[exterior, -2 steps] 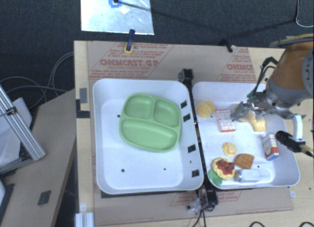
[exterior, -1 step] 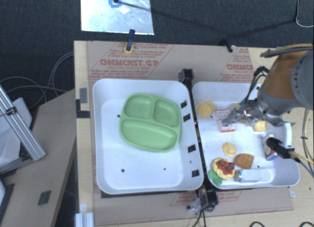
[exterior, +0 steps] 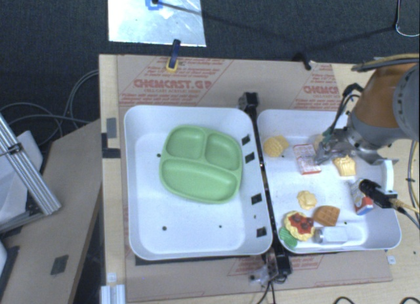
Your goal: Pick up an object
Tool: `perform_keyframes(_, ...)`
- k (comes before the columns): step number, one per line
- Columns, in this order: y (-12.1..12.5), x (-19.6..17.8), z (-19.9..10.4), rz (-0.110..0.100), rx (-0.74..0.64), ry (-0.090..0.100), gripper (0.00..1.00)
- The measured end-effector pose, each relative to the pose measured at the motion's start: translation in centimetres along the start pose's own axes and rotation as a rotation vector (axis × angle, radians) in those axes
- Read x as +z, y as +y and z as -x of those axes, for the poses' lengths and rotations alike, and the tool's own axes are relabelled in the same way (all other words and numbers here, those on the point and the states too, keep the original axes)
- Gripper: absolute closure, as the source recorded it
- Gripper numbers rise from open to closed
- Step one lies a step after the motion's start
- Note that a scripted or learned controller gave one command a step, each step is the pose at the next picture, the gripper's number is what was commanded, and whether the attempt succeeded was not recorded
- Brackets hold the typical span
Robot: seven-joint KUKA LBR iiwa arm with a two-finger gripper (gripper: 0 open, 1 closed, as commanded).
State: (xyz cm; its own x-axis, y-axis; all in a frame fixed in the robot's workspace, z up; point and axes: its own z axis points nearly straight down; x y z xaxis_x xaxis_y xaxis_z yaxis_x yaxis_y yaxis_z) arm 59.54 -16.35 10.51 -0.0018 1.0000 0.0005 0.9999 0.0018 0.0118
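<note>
My gripper (exterior: 325, 150) hangs low over the upper part of the right bin (exterior: 387, 230), reaching in from the right. It sits just right of a pink and white packet (exterior: 306, 159) and just left of a yellow cheese-like block (exterior: 344, 165). A yellow ridged piece (exterior: 275, 145) lies further left near the bin's divider side. Nothing shows as held.
The lower part of the right bin holds a small yellow piece (exterior: 306, 199), a brown bread slice (exterior: 326, 215), a red and green pizza-like toy (exterior: 298, 225), a clear white item (exterior: 335, 234) and a red and white item (exterior: 362, 200). A green divided plate (exterior: 200, 163) lies in the left bin (exterior: 147, 230).
</note>
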Motion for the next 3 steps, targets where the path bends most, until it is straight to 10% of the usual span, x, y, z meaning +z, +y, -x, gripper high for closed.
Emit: perform_keyframes(3, 1.1, -12.1, -1.0, -0.006, -0.004, -0.002, 1.0)
